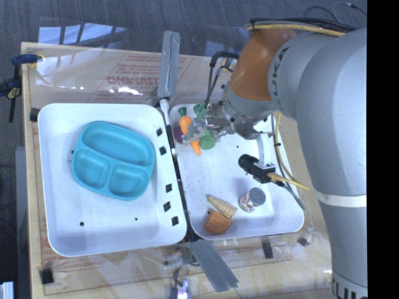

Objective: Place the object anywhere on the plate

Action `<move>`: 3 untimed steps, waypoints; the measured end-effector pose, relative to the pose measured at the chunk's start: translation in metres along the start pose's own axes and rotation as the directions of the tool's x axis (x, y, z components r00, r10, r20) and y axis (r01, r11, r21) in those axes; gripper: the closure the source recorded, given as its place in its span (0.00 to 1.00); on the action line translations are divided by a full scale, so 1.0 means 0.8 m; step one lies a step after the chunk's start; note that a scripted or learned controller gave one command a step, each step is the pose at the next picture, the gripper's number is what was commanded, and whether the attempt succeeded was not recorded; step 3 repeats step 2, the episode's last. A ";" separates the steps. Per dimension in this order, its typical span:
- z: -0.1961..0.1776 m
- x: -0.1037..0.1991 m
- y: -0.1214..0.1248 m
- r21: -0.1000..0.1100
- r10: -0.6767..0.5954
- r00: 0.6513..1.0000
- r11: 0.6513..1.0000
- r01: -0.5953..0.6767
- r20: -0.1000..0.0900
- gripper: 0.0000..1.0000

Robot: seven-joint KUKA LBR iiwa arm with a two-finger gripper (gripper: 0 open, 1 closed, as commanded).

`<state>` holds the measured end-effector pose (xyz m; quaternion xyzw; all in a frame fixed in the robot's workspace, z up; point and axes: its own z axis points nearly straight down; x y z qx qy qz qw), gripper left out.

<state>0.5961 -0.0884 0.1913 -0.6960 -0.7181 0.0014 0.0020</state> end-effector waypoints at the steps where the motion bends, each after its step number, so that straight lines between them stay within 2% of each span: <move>1: 0.002 0.072 -0.012 0.002 -0.096 0.995 0.995 0.096 0.000 1.00; 2: 0.001 0.072 -0.012 0.002 -0.096 0.995 0.995 0.096 0.000 0.00; 3: 0.001 0.072 -0.012 0.002 -0.096 0.995 0.995 0.096 0.000 0.00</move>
